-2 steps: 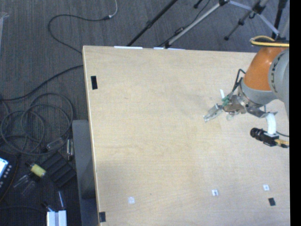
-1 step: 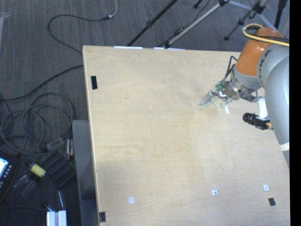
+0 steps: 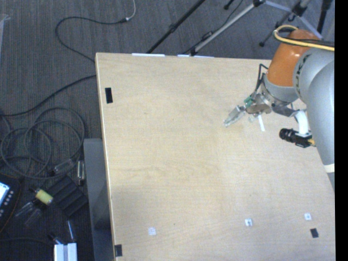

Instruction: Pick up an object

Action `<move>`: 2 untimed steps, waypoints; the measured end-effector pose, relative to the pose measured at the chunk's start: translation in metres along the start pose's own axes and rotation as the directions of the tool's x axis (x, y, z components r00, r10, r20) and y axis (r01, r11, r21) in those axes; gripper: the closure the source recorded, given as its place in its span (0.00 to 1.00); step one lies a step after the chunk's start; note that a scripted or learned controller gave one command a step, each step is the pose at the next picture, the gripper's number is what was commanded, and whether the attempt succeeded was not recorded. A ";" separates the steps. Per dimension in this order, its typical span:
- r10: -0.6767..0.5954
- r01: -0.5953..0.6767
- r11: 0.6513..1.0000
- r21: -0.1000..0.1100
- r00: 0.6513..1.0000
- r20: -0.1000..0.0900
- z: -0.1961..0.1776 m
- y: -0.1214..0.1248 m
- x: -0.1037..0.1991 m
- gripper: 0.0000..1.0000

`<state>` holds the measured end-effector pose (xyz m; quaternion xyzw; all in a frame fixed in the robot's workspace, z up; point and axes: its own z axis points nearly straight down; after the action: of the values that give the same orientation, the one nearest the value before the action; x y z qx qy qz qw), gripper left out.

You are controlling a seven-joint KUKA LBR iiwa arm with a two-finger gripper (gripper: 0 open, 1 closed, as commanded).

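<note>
My gripper point(image 3: 246, 122) hangs over the right part of a bare pale wooden board point(image 3: 179, 162), below the arm's orange band point(image 3: 285, 64). Its two thin fingers are spread apart: one finger point(image 3: 232, 117) points down-left and the other finger point(image 3: 261, 125) points down-right. It is open, and between the fingers I see only the wood surface. The grey arm fills the right edge of the view.
The board carries a black tape mark point(image 3: 108, 95) near its left edge and small white markers point(image 3: 248, 222) near the front. Cables point(image 3: 38, 145) and loose gear lie on the carpet to the left. Tripod legs point(image 3: 239, 15) stand behind the board.
</note>
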<state>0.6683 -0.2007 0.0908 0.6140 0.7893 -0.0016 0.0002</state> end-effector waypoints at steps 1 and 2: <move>-0.157 0.157 0.988 -0.001 0.988 0.000 0.007 0.004 0.018 0.00; -0.157 0.157 0.988 -0.001 0.988 0.001 -0.002 0.005 0.018 1.00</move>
<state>0.6685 -0.1825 0.0923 0.5501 0.8351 -0.0015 0.0006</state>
